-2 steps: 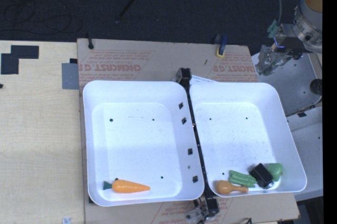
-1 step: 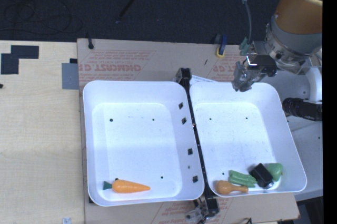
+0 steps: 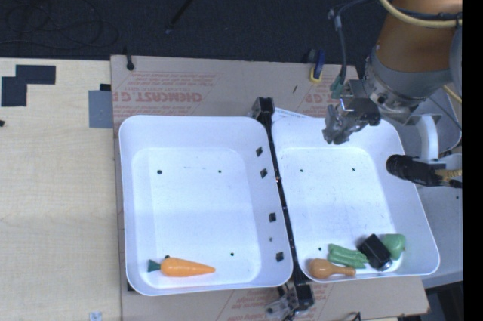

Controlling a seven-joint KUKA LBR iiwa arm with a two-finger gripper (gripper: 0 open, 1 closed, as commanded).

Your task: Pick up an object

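An orange toy carrot (image 3: 186, 267) with a green top lies at the near left corner of the left bin (image 3: 143, 132). In the right bin (image 3: 413, 183), along the near wall, sit a tan pear-shaped piece (image 3: 329, 269), a green bean pod (image 3: 347, 256), a black block (image 3: 374, 251) and a green piece (image 3: 394, 242), all bunched together. My gripper (image 3: 337, 131) hangs above the far wall of the right bin, well away from those objects, and nothing shows between its fingers.
The bins meet at a black divider clamp (image 3: 273, 195) running down the middle. Brown cardboard (image 3: 196, 85) lies under both bins. A black cylinder (image 3: 411, 169) juts in at the right bin's right rim. Cables hang by the wrist.
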